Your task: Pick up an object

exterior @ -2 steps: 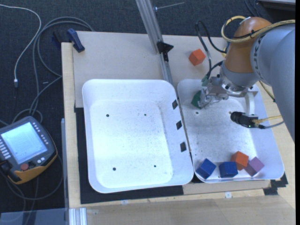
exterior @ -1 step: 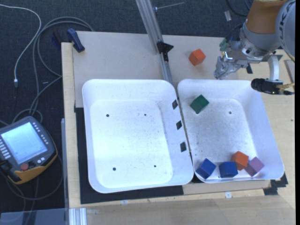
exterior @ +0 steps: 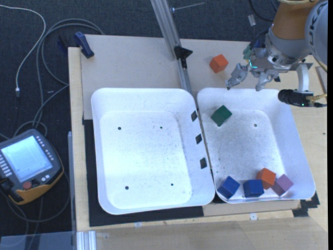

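Observation:
My gripper (exterior: 248, 80) hangs over the far edge of the right bin (exterior: 291, 119), its two fingers spread apart with nothing between them. A green block (exterior: 221, 115) lies in that bin's far left part, below and left of the gripper. Along the bin's near edge sit two blue blocks (exterior: 228, 186) (exterior: 253, 188), an orange block (exterior: 267, 177) and a purple block (exterior: 283, 184). Another orange block (exterior: 219, 63) rests on the bench outside the bins, just left of the gripper.
The left bin (exterior: 104, 108) lies beside the right one. A slanted metal rail (exterior: 169, 27) runs down to the gap between the bins. A blue clamp (exterior: 83, 44) sits at the bench's far left corner. A teach pendant (exterior: 26, 165) lies on the floor at left.

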Robot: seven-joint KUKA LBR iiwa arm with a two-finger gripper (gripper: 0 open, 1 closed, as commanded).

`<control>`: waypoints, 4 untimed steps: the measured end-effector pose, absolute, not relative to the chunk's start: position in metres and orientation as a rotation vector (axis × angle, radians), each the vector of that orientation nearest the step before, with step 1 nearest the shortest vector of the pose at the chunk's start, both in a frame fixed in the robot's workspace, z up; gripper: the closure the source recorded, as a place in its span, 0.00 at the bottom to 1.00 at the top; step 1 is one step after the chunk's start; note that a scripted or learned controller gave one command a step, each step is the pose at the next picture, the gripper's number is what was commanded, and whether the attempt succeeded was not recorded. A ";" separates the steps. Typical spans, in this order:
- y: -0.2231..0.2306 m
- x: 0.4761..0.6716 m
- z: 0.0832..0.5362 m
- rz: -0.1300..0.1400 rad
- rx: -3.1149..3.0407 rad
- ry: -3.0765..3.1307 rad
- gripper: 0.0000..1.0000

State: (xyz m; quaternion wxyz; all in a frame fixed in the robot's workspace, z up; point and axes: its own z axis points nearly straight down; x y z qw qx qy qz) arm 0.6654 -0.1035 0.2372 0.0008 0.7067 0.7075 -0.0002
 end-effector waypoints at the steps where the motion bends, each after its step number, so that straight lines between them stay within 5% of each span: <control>1: -0.081 0.628 0.119 -0.010 2.229 2.228 0.00; 2: -0.081 0.632 0.136 0.005 2.221 2.222 1.00; 3: -0.081 0.632 0.135 0.004 2.222 2.222 0.00; 4: -0.081 0.632 0.146 0.008 2.220 2.221 1.00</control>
